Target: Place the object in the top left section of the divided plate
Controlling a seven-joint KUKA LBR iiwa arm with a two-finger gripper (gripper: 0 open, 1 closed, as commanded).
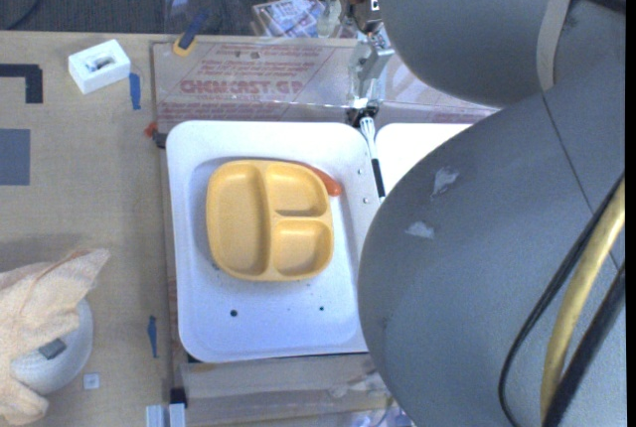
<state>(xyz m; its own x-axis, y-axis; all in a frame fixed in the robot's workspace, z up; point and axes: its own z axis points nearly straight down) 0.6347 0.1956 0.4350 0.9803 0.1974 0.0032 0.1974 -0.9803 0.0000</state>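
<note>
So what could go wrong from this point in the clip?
1. The arm covers most of the right bin, so whether a grasp worked cannot be judged there.
2. A small orange object sits against the yellow divided plate at its right rim, outside the sections; a placement there may count as a miss.

A yellow divided plate [269,218] lies in the left white bin [199,316], with the grey arm [497,216] looming at right.
</note>
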